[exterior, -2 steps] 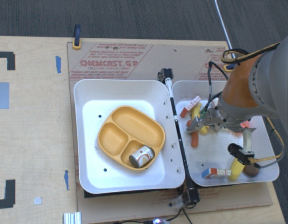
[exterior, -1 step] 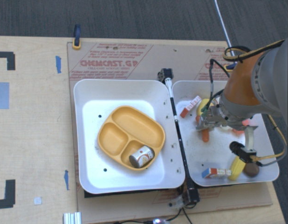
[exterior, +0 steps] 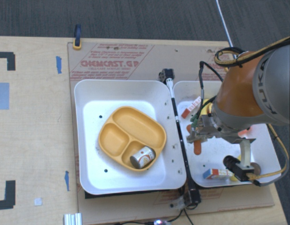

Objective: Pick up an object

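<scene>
The gripper (exterior: 197, 134) hangs over the right bin (exterior: 271, 139), beside the wall it shares with the left bin (exterior: 84, 125). I cannot tell its state. An orange object (exterior: 197, 147) lies just under it. A small can (exterior: 143, 157) lies in the yellow divided plate (exterior: 118, 135).

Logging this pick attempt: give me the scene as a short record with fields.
left bin: holds a yellow divided tray
tray contents: a small can on its side in the near compartment
right bin: small items, among them an orange piece and a small box
arm: over the right bin
end effector: low, just above the orange piece; grasp cannot be confirmed
</scene>
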Available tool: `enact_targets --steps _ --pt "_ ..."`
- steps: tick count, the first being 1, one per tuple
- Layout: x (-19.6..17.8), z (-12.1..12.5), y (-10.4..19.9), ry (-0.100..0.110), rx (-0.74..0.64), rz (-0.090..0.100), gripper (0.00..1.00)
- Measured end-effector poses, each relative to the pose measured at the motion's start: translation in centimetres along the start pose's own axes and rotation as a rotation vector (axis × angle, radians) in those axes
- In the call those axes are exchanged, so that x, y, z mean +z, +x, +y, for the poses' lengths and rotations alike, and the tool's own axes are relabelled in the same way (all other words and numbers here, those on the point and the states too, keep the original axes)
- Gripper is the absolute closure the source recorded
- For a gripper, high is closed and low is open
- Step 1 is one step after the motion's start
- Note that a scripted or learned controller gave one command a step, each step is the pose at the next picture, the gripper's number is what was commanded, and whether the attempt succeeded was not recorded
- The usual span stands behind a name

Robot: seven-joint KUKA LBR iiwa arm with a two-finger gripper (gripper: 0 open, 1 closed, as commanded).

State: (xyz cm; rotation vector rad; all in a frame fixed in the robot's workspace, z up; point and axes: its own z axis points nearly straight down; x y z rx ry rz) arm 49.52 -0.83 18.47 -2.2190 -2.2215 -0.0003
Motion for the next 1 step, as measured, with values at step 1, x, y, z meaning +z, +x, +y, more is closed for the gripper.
enact_targets --steps 1 --pt "-0.41 -1.55 -4.29 -0.001 0.0 -0.001 1.0"
